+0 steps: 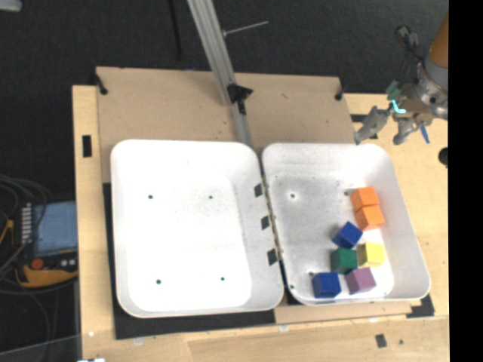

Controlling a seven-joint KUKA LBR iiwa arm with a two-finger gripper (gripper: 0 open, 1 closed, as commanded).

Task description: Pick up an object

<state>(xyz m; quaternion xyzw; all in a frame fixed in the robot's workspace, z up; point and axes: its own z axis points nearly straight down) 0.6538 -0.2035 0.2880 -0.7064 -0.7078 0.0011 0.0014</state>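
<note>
Several small blocks lie in the lower right part of the right bin (302, 173): two orange blocks (367, 207) touching each other, a blue block (348, 234), a green block (344, 259), a yellow block (372, 253), a purple block (361, 280) and a second blue block (326, 285). My gripper (387, 129) hangs above the bin's far right corner, well away from the blocks. Its fingers (367, 124) are spread open with nothing between them.
The left bin (181, 225) sits beside the right one on a brown board. A slanted metal pole (215, 47) rises behind the gap between the bins. Cables and a blue box (53, 228) lie off the bench at the left.
</note>
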